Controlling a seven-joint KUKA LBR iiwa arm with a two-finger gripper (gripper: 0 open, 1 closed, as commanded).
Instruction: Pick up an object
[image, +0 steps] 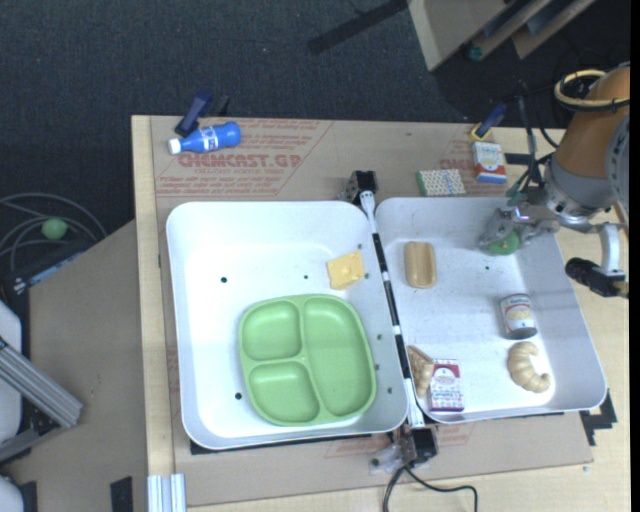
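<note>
hand (505, 232) low over right bin (570, 330), grip unclear | bench (290, 160) cardboard-topped | floor (100, 60) dark carpet

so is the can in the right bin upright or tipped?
Tipped. The can lies on its side on the right bin floor, label showing.

Smooth, faintly glossy white plastic is seen in the left bin (200, 300) and the right bin (570, 300). Inside the left bin, a matt green plastic divided plate (303, 358) is set. The bench (300, 160) behind the left bin is faced with matt, pale wood-like board printed in red. A glossy blue plastic bottle (205, 138) is laid on it.
</note>
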